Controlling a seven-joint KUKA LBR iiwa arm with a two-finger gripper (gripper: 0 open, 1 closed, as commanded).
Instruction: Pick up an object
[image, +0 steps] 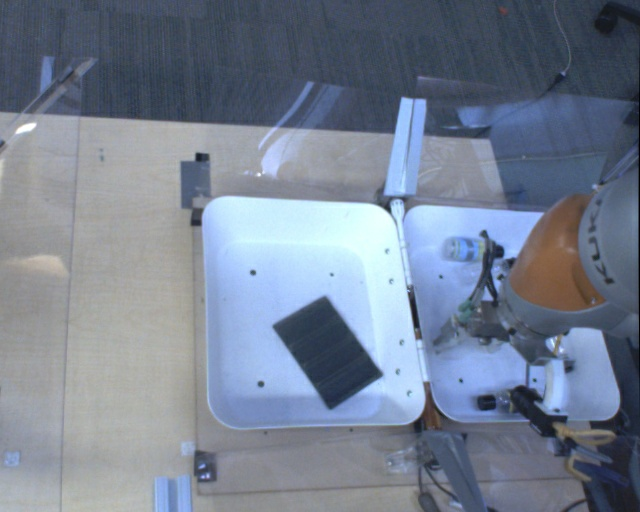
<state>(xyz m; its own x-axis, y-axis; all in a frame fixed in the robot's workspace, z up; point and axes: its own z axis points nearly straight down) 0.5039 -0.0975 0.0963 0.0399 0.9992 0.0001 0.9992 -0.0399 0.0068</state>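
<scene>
While two shallow white bins (215, 300) sit side by side on the wooden desk (100, 300), one flat, dark, ribbed rectangle (327, 351) lies tilted in the left bin; the gripper's state cannot be told.

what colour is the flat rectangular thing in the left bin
Dark grey to black, with a fine ribbed look: the flat pad shows best in the camera view.

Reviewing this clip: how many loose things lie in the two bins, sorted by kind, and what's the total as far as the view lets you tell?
Dark flat rectangular pad, left bin: 1
Small clear bottle with blue label, right bin: 1
Small black item near the right bin's front edge: 1
Total: 3 visible; the arm covers part of the right bin, so more may be hidden.
</scene>
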